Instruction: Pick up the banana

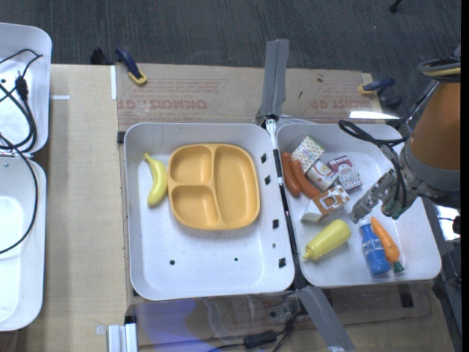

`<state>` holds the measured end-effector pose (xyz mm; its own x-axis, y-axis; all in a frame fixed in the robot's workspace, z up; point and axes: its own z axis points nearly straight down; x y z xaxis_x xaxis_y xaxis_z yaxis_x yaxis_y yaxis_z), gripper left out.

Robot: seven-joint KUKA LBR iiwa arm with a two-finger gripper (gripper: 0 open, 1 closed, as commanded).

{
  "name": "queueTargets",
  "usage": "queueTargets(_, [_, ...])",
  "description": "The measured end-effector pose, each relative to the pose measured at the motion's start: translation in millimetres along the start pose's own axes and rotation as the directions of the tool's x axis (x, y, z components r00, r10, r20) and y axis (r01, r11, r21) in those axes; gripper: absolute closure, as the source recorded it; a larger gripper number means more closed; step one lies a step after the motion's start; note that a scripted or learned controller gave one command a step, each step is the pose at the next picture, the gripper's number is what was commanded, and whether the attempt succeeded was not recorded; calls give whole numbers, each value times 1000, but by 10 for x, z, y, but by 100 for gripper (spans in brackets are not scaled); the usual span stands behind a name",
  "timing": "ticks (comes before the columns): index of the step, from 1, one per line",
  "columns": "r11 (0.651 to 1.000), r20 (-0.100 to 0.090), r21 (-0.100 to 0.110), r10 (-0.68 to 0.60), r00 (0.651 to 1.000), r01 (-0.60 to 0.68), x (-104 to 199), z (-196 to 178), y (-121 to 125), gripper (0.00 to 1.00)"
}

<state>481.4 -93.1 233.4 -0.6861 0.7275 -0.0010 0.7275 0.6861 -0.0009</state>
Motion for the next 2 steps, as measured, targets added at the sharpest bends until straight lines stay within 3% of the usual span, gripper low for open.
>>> queueTargets(1, [1000, 0, 0, 0, 1000, 0, 1, 0, 1, 0])
queueTargets(2, [998, 0, -1, 58, 998, -58, -490, 1420, 0, 0])
